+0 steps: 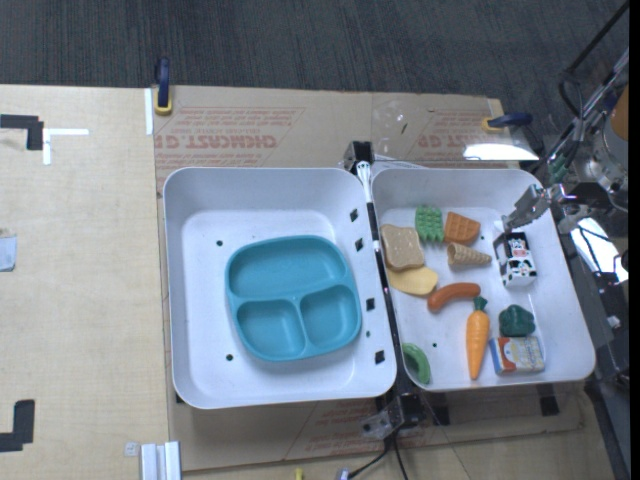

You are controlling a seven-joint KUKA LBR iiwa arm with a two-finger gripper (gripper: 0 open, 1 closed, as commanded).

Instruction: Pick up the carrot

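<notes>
The carrot (477, 342) is orange with a green top and lies lengthwise in the front part of the right bin (563, 278), its top pointing to the back. It rests free, between a red sausage (454, 294) behind it and a small carton (519, 354) to its right. My gripper (527, 207) hangs over the bin's back right corner, well behind and to the right of the carrot, just above a black-and-white cow-patterned carton (516, 259). Nothing shows in its grasp.
The right bin also holds a bread slice (402, 246), a green ridged piece (429, 223), a waffle (461, 227), a cone (467, 256), a yellow piece (413, 280), a dark green piece (516, 319) and a pea pod (417, 363). A teal divided plate (292, 296) sits in the left bin (190, 268).
</notes>
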